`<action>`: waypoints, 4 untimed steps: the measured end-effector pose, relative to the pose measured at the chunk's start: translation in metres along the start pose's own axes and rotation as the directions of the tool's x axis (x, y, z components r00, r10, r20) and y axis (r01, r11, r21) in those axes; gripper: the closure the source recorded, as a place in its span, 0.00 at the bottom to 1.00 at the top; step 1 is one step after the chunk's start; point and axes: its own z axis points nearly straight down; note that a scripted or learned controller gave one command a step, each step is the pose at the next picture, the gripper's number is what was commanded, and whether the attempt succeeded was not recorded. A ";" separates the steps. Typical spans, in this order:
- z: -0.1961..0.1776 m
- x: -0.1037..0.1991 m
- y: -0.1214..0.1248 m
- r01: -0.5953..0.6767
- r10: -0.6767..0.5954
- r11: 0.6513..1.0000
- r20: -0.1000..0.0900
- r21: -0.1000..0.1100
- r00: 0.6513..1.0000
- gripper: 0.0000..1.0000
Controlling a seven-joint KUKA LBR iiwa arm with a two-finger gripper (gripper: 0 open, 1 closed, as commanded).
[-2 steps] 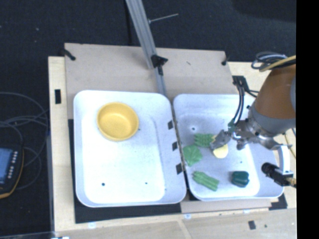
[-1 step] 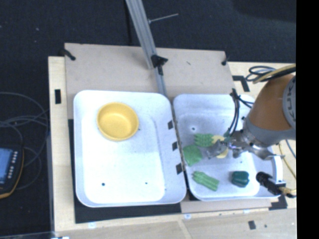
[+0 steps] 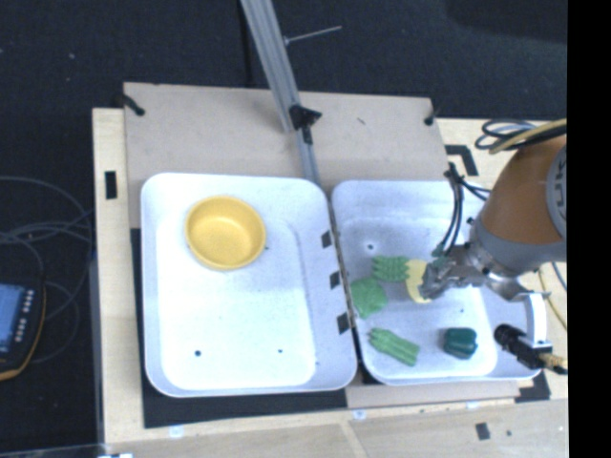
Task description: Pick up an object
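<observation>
The claw (image 3: 431,284) is down in the right bin (image 3: 401,198) at a yellow piece (image 3: 416,282), grip state impossible to tell, so nothing is lifted yet

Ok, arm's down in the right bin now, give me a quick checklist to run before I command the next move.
1. Gripper over a target: ok, it sits at the yellow piece in the right bin.
2. Finger state: cannot tell.
3. Object held: cannot tell; nothing plainly shows between the fingers.
4. Neighbours crowding the target: not ok, a light green toy touches the yellow piece and another green piece lies close.
5. Other items clear of the arm: ok, the dark green object and yellow bowl lie apart.
</observation>
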 end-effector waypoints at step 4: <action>-0.095 0.109 0.017 0.007 -0.007 1.000 -0.001 0.000 1.000 1.00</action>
